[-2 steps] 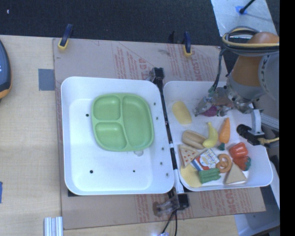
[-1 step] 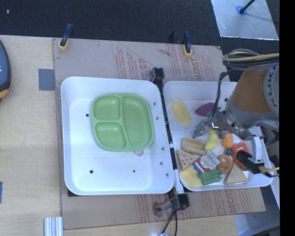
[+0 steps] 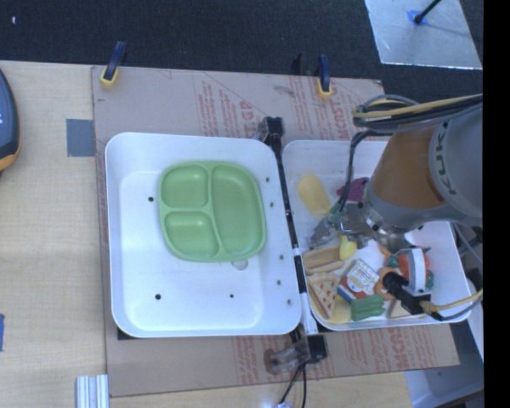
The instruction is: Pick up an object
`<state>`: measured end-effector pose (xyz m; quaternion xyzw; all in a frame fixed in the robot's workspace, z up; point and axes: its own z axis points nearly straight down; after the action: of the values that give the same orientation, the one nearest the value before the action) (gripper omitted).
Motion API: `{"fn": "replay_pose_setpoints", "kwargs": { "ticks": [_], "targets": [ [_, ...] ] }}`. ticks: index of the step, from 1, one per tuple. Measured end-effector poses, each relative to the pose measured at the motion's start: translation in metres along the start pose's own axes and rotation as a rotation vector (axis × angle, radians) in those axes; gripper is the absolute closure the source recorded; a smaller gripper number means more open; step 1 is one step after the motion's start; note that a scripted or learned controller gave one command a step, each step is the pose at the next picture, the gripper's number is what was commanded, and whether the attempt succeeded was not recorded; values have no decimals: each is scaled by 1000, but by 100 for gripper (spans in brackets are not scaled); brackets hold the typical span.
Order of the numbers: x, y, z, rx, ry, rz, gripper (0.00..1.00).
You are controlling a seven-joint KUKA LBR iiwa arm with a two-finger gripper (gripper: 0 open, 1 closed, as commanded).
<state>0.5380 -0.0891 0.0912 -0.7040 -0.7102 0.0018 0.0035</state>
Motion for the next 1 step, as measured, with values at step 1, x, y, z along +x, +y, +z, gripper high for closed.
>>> {"fn": "replay_pose_setpoints", "kwargs": {
  "ticks": [1],
  "targets": [
    [-4,1,-11,-1,-4,1,100]
  ]
}}
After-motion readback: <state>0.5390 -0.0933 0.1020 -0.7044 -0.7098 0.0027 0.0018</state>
